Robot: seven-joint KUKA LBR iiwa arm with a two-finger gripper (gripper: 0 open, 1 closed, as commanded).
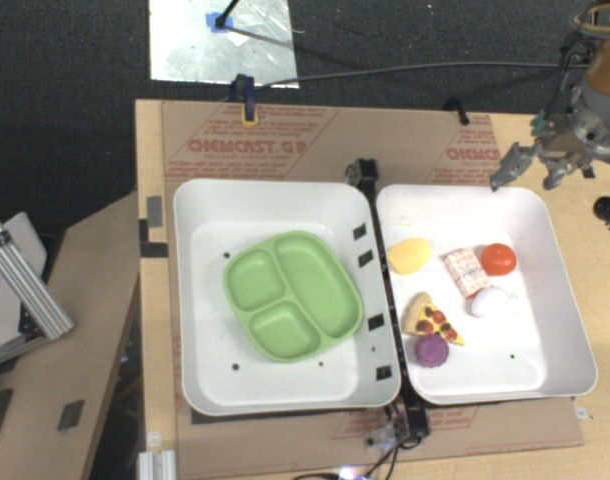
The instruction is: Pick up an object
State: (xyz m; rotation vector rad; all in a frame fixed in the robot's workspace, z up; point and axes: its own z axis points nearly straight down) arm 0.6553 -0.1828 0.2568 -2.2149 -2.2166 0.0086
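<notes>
Inventory of my surroundings, task pieces left aside:

- Tabletop point(105, 268): pale wood, and it carries everything listed below.
- Cardboard sheet point(315, 138): brown with red print, lying flat under both of my bins.
- Blue clamp point(244, 93): grips the sheet's far edge, with a yellow tip beneath it.
- Black clips point(362, 173): sit along the seam between the bins.
- Silvery foil square point(223, 26): lies beyond the tabletop on dark carpet point(65, 58), with a scrap of blue tape on it.
- Thin cable point(425, 68): runs across the carpet.
- Aluminium rail point(25, 288): slanted, at the far left edge.
</notes>
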